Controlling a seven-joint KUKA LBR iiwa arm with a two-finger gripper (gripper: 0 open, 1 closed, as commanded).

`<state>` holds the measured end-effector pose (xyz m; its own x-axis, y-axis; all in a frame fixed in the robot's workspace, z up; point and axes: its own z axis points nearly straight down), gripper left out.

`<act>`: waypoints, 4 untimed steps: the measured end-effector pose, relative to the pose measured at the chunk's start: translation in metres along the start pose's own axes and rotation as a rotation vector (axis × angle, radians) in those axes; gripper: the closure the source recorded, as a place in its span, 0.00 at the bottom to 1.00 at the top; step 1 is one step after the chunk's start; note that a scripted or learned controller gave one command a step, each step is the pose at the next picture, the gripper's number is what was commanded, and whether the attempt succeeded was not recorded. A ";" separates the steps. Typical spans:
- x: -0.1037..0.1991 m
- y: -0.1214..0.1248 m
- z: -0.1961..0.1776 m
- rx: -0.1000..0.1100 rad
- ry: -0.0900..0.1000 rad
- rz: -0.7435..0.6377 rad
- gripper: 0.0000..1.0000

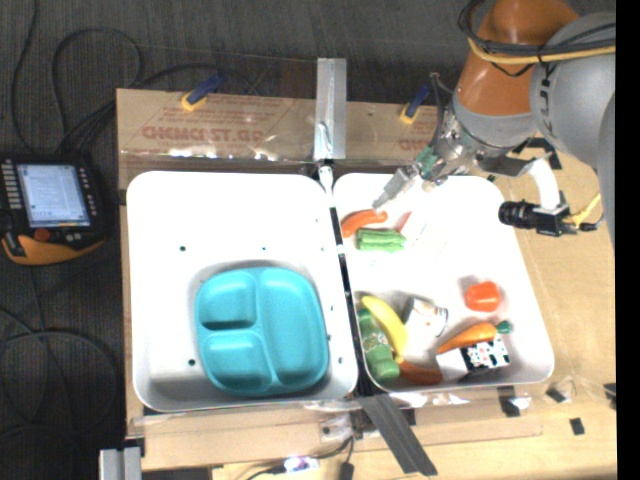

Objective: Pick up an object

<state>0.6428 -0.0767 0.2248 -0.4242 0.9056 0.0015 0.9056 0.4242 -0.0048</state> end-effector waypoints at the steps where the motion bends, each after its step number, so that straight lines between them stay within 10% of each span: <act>1: -0.027 0.001 0.108 -0.001 0.000 -0.217 0.00; 2: -0.026 0.002 0.102 -0.003 0.005 -0.216 1.00; 4: -0.063 -0.062 -0.078 -0.002 -0.003 -0.356 1.00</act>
<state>0.6136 -0.1599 0.3028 -0.7133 0.7008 0.0000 0.7008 0.7133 -0.0021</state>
